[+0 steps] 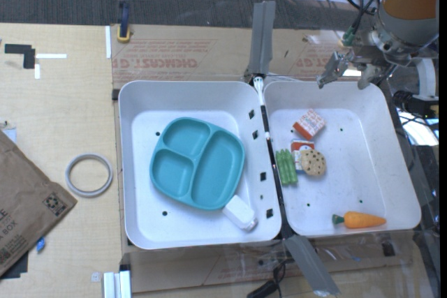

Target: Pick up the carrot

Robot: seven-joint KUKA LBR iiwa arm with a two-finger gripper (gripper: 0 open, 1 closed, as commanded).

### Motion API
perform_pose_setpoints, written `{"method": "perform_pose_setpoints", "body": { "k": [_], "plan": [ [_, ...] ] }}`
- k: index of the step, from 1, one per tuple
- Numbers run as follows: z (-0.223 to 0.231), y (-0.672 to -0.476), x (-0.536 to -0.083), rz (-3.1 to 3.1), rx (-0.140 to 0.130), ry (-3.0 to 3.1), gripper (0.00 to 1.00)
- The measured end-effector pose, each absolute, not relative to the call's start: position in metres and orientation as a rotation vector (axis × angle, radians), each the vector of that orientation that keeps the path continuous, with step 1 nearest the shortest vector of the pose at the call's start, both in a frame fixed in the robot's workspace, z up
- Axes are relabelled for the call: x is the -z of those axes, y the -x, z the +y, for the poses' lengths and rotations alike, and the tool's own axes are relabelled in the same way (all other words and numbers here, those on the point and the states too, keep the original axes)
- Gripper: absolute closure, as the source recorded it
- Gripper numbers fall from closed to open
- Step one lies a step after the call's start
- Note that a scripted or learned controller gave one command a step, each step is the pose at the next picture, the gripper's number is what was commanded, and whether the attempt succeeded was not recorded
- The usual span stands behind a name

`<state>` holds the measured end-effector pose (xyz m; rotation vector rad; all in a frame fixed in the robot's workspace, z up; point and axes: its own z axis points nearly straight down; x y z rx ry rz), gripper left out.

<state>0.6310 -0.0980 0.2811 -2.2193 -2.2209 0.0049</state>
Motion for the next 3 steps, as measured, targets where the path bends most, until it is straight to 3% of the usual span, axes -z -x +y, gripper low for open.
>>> {"method": "perform_pose_setpoints", "body": {
  "k": [1, 2, 3],
  "plan": [
    [-0.118, -0.554, -0.157, -2.594, -0.002, 1.769, 0.0],
    [-0.098, -0.555, -0.219, -2.742, 0.0, 1.538, 0.0],
    [-0.11, -0.588, -0.205, -2.516, -0.001, 1.882, 0.0]
  ]
}}
